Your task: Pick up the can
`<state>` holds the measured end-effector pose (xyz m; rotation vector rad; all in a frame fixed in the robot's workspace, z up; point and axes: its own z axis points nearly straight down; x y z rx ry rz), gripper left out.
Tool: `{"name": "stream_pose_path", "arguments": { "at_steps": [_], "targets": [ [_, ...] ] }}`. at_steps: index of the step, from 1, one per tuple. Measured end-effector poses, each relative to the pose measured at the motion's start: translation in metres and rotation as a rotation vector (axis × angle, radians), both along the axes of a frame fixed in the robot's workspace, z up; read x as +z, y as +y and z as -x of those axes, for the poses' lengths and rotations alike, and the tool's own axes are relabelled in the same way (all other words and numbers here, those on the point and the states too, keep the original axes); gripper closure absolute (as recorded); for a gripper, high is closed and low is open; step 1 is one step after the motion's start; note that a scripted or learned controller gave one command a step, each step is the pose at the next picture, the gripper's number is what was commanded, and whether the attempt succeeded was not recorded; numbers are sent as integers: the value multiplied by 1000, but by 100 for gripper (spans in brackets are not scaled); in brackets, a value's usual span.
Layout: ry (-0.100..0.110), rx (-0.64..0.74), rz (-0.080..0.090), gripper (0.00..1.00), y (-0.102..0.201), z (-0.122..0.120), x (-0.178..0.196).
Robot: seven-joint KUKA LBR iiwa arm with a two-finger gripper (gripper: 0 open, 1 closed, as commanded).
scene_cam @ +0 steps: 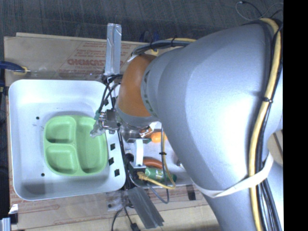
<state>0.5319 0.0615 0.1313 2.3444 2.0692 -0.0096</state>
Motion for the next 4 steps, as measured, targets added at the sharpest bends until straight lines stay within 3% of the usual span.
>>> {"name": "stream_pose_path", "arguments": {
  "at_steps": [1, 2, 3, 4],
  "targets": [
    [-46, -108, 19, 0, 7, 22, -14],
    [9, -121, -15, 0, 20, -50, 60],
    [13, -72, -14, 0, 64, 49, -17],
    [9, 105, -14, 0, 124, 56, -40]
  ]
}}
